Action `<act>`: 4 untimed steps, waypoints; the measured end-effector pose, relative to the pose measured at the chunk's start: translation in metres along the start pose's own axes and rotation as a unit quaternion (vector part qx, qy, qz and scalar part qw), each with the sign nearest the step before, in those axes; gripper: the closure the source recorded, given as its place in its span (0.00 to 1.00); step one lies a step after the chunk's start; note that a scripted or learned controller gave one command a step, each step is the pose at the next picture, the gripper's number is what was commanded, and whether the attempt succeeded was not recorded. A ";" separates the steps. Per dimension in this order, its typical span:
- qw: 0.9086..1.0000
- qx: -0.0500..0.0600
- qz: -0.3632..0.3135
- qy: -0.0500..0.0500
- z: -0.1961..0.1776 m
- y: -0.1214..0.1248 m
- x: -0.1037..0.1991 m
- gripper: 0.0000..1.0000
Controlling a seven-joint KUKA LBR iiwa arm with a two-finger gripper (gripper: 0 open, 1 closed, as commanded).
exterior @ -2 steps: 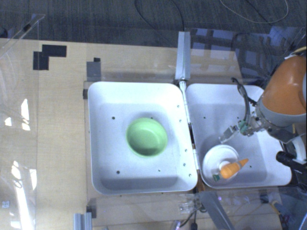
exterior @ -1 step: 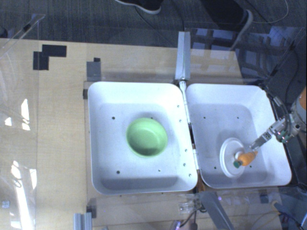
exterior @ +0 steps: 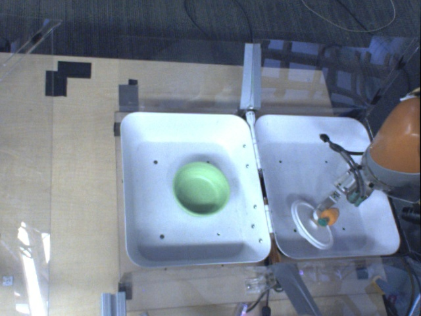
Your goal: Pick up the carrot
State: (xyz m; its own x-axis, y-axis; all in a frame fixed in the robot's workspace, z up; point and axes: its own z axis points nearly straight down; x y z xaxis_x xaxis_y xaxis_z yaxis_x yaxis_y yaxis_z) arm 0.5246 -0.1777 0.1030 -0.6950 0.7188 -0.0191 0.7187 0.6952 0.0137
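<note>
Down in the right bin (exterior: 289,143), toward its front edge, the carrot (exterior: 327,216) sits as a small orange piece with a green tip, resting on or against the rim of a clear round lid or dish (exterior: 309,226). From the fixed overhead camera view, the gripper (exterior: 337,203) is right at the carrot, touching or nearly so, but at this size I cannot tell how its jaws are set, or whether the carrot is between them. Judging by that, the approach looks done; a confirmed grasp and the lift are left. The arm (exterior: 395,150) reaches in from the right, its orange band high over the bin's far right side and its wrist angled down and leftward. A green bowl (exterior: 201,187) sits alone in the left bin (exterior: 145,150) on the table (exterior: 66,176).
</note>
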 end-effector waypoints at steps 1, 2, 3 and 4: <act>0.997 -0.004 0.072 -0.007 0.004 0.004 0.041 0.00; 0.997 -0.007 0.070 -0.005 -0.009 0.008 0.041 1.00; 0.999 0.003 0.052 0.005 -0.113 0.101 0.075 1.00; 0.994 0.005 0.112 0.005 -0.104 0.027 0.031 1.00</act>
State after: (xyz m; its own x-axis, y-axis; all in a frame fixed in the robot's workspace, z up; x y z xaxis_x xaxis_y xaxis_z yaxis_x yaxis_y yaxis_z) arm 0.5204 -0.1363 0.2069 -0.5184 0.8551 -0.0070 0.8551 0.5184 0.0075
